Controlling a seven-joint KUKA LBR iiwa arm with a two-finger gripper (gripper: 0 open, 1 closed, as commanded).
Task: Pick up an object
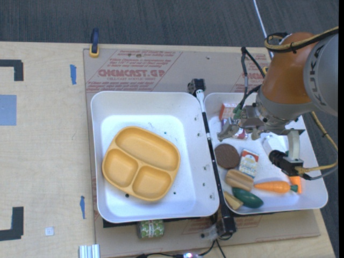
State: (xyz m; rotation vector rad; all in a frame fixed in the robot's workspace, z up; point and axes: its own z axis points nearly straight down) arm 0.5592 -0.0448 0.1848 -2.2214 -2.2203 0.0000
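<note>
The grey two-finger gripper (232, 129) hangs over the far left of the right white bin (317, 198); whether its jaws are apart I cannot tell. Just nearer lie a round brown disc (227, 155), a small carton (248, 163), a plastic carrot (273, 187) and a green vegetable (247, 199). The left white bin (102, 144) holds a yellow three-compartment plate (141, 163).

The arm (317, 74) is a thick rounded grey body with a broad orange band (287, 69) above the wrist, and dark lettering runs along the grey shell at the far right. Thin black and yellow cables loop over the orange section and trail down its left side. Below the band, a grey metal gripper (232, 129) carries small bare-metal fittings.
</note>
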